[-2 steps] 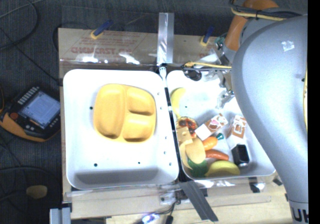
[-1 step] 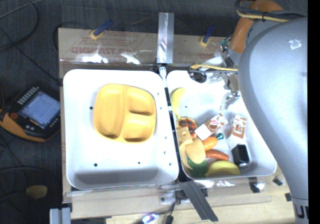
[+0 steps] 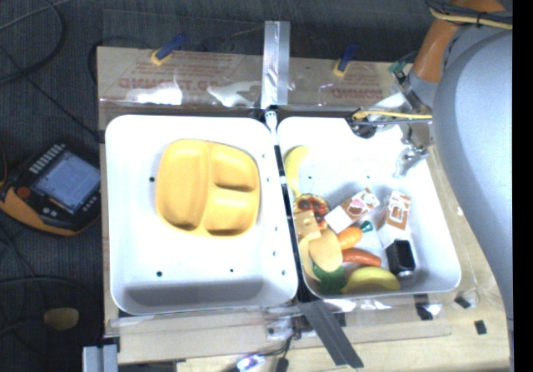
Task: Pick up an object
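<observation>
— Where's the pickable stuff?
— Heaped in the right bin's near half: a small black block, a carrot, printed cartons, and a yellow banana against the divider.
— Risks?
— I'd guess smooth, rounded plastic slips, and the crowding invites a clipped neighbour or a double catch.
— The gripper?
— Can't tell its state — the grey arm covers it.
— The left bin?
— A glossy yellow divided tray.

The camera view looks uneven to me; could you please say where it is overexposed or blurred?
In the camera view, the white bins are bright and nearly washed out; the arm at the right is a soft, unfocused grey mass; the yellow tray stays fairly clear.
</observation>
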Action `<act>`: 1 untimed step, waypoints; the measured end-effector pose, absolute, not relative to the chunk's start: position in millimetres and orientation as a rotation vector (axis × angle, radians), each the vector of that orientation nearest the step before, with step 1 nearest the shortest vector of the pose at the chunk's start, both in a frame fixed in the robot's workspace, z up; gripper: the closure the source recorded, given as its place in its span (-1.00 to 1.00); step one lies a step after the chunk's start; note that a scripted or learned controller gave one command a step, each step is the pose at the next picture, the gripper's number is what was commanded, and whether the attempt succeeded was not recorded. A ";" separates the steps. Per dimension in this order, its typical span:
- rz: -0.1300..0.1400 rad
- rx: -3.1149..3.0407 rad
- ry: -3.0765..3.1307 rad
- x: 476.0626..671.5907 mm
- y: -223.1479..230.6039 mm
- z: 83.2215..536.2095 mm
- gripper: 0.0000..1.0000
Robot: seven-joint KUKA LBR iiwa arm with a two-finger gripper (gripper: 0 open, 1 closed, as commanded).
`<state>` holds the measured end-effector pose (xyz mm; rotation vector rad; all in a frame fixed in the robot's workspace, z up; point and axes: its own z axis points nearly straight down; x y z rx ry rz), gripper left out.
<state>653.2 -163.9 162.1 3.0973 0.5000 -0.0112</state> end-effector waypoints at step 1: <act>-0.012 3.097 0.500 653.2 -163.7 162.0 -1.00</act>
